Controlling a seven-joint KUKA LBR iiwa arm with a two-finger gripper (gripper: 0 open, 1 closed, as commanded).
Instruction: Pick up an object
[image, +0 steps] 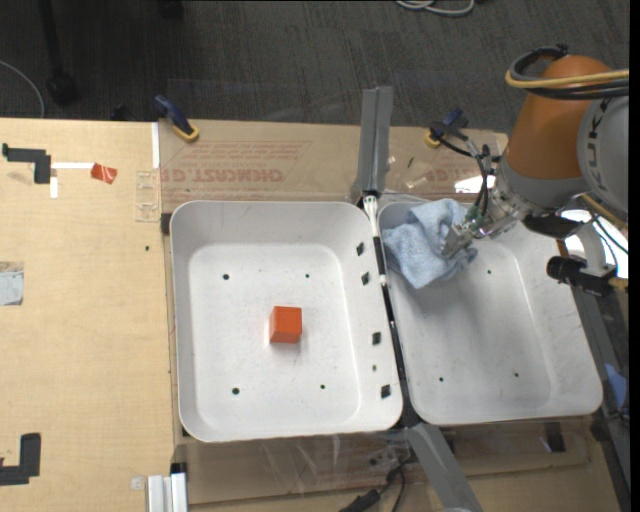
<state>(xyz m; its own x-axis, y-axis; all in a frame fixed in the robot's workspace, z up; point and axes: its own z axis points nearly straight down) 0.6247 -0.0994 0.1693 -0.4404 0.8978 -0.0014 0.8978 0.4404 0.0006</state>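
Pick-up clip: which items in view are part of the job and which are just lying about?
Job:
- blue cloth, bunched in the right bin's far-left corner
- orange block in the left bin
- tool, at the cloth's right edge

Lying about:
- clamps on the cardboard's far edge
- red tag on the left board

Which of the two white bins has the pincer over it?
The right bin, which holds the crumpled blue cloth. The pincer is at that cloth. The left bin holds an orange block.

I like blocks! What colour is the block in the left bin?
Orange-red block, clearest in the camera view.
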